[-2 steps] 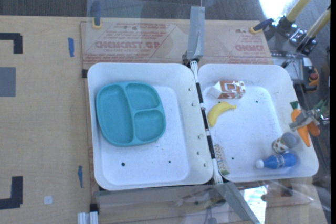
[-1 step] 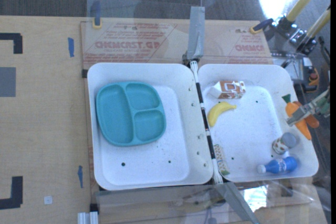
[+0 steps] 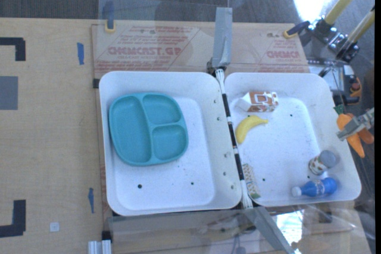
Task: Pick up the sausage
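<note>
The gripper [image 3: 358,125], its state impossible to tell, hangs at the right bin's [image 3: 280,196] far edge, likely staged to reach what I take for the sausage [image 3: 323,161], a stubby piece beside the blue bottle [image 3: 316,188].

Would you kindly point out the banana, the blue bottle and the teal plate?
banana [image 3: 250,127]: camera view, middle of its curve.
blue bottle [image 3: 318,188]: camera view, on its body.
teal plate [image 3: 125,149]: camera view, left rim.
</note>
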Motion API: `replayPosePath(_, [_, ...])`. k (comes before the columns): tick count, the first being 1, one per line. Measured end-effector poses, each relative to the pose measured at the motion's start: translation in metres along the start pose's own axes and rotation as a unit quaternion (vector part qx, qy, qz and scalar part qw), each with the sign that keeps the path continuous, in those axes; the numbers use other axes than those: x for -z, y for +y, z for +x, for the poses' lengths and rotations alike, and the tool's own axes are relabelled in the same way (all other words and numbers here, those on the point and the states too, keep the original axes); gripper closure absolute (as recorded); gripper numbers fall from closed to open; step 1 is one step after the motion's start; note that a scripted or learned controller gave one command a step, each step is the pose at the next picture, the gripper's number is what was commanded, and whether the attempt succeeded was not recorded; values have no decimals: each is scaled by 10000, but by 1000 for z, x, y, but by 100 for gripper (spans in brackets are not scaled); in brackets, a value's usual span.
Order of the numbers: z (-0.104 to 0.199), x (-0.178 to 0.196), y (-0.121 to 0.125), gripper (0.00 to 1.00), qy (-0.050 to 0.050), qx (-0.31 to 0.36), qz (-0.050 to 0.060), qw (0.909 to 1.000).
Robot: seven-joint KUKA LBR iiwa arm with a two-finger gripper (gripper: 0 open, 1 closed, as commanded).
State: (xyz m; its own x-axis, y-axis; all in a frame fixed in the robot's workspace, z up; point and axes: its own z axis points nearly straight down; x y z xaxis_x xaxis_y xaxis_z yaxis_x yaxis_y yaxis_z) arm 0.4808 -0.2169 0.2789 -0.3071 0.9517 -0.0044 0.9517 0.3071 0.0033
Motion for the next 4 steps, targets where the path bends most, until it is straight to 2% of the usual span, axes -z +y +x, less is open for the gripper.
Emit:
replayPosePath(2, [-5, 0, -1, 100, -1, 130, 1, 9999])
replayPosePath(4, [-7, -3, -3, 100, 7, -173, 3, 9999])
